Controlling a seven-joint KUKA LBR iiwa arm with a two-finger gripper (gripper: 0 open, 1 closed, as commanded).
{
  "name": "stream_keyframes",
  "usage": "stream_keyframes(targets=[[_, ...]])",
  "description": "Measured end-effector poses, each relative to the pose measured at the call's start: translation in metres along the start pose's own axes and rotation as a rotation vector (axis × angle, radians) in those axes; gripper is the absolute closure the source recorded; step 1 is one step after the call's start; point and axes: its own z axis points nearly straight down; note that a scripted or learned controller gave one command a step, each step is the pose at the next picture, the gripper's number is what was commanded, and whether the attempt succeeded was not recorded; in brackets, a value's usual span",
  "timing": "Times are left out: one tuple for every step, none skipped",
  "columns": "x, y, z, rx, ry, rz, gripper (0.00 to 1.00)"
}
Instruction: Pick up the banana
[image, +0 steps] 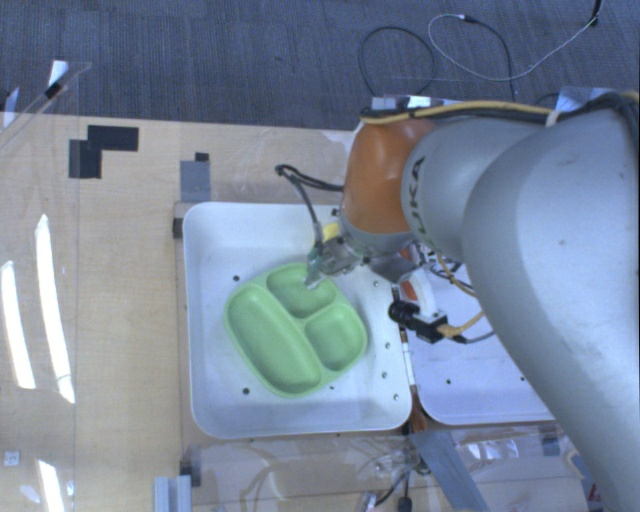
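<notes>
My gripper (320, 266) hangs low over the left bin (205, 330), at the upper edge of a green divided plate (290, 345). Its tip is just above the plate's small top compartment. The plate lies flat in the middle of the bin and its three compartments look bare. The grey arm with its orange band (375, 185) reaches in from the right and hides the left bin's upper right corner and much of the right bin.
The right bin (480, 395) shows a strip of white floor below the arm. Black cables and a small black fitting (420, 320) hang by the wrist over the wall between the bins. Wooden bench surface lies left of the bins.
</notes>
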Motion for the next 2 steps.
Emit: stream_keyframes(targets=[[0.0422,-0.0307,-0.004,0.006,0.006,-0.217,1.0],[0.0451,-0.0317,-0.0019,0.012,0.011,-0.219,0.0]])
